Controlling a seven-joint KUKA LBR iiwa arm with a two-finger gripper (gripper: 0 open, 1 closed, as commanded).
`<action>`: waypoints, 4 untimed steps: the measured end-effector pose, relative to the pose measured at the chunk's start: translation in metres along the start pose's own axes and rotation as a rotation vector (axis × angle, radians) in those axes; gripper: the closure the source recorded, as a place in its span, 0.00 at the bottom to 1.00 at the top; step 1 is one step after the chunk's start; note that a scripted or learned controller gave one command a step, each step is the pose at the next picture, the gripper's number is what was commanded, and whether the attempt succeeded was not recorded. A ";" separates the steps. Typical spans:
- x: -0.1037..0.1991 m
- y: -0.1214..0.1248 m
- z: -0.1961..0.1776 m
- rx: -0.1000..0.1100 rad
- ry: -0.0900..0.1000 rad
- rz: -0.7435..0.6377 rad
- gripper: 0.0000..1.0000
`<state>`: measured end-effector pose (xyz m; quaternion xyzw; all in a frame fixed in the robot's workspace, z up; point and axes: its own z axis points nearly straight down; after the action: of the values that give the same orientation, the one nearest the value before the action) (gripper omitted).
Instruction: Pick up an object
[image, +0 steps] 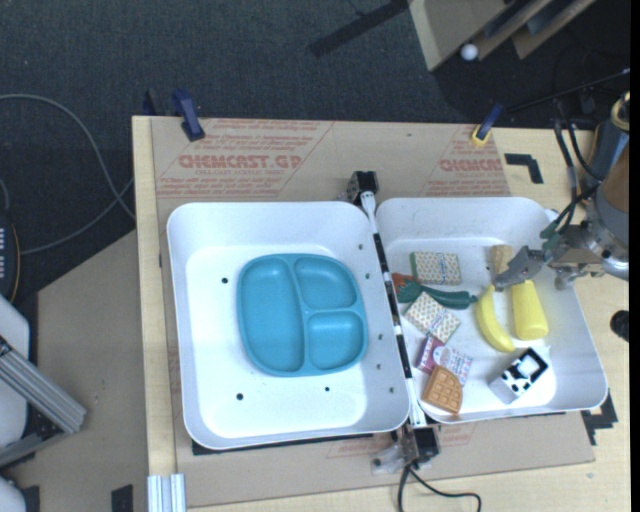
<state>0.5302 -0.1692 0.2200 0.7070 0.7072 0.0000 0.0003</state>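
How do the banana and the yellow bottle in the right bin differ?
The banana is curved and tapers to its ends; the yellow bottle is straight and blunt. The banana is slimmer, the bottle thicker. The banana lies on the side nearer the bin divider, the bottle nearer the arm, just below the end effector. Both are yellow, lie flat side by side in the right bin, and run roughly the same way.

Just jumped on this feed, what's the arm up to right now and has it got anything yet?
The arm's gripper is down in the right bin, hovering at the top end of a yellow block beside a banana. Nothing shows between its fingers, so no pick yet. Other small items lie nearby: a waffle, cracker-like squares and a black-and-white cube. The left bin holds a blue divided plate.
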 end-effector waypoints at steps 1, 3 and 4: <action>0.020 0.044 0.129 -0.006 0.001 -0.001 0.00; 0.017 0.047 0.115 -0.017 -0.005 0.001 0.00; 0.006 0.010 0.136 0.003 0.002 0.001 0.00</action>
<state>0.5397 -0.1628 0.0839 0.7073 0.7069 -0.0006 -0.0015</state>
